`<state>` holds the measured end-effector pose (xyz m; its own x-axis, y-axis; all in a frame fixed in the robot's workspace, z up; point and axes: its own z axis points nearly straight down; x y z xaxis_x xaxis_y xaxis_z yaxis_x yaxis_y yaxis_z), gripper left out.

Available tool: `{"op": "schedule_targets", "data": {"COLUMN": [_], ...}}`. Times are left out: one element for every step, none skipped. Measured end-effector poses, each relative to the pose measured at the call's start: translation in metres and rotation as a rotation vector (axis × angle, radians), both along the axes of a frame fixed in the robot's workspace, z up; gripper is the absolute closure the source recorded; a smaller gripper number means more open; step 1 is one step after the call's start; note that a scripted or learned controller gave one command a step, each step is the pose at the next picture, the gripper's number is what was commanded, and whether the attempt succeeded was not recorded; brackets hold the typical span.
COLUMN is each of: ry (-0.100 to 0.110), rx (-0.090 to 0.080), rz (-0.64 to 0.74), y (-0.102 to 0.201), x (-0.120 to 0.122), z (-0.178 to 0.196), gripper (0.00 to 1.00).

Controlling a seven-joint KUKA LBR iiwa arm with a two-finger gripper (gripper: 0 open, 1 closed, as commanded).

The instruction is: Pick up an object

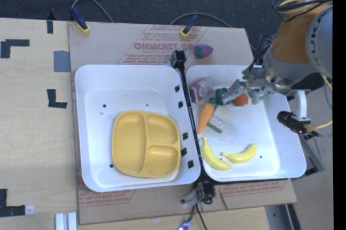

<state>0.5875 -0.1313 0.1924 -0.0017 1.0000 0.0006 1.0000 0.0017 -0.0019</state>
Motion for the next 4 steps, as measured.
{"op": "schedule_targets", "data": {"ry": [0.003, 0.039, -0.003, -0.006], "rx": [0.0, -0.005, -0.002, -0.004], "rz": [0.0, -0.006, -0.001, -0.001], "y": [0.032, 0.029, 0.037, 0.037], "x": [0.029, 0.073, 0.011, 0.012], "z": [-0.093, -0.107, -0.106, -0.096], "gripper": [0.0, 0.0, 0.0, 1.0]}}
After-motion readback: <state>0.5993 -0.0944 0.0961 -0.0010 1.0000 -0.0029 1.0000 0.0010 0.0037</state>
